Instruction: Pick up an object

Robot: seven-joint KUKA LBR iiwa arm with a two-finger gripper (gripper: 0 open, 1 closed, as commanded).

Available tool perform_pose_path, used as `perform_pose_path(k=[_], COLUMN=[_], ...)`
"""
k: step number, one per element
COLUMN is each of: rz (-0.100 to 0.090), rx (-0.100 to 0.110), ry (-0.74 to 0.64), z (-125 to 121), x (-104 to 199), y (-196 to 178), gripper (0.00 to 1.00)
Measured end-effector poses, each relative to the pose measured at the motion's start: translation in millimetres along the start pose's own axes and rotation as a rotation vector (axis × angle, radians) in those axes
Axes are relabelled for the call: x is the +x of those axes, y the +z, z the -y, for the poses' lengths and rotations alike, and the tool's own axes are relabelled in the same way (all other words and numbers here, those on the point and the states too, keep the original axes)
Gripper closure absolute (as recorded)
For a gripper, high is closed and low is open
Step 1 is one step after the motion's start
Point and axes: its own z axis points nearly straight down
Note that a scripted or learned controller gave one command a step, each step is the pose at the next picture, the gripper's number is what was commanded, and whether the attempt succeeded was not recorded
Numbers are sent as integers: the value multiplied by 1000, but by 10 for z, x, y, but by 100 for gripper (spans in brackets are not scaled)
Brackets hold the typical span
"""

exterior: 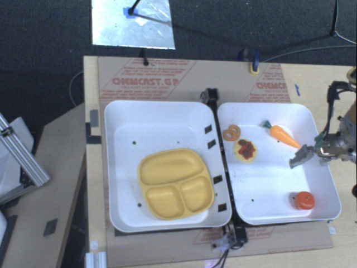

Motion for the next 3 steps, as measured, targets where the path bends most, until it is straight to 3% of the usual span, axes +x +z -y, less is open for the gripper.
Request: perform_pose_path(k=[1, 3], rz=[3, 1], rx=[-10, -6], ry=[-3, 0], z=[-24, -114], x=[2, -35], y=[-47, 879], gripper=[0, 0])
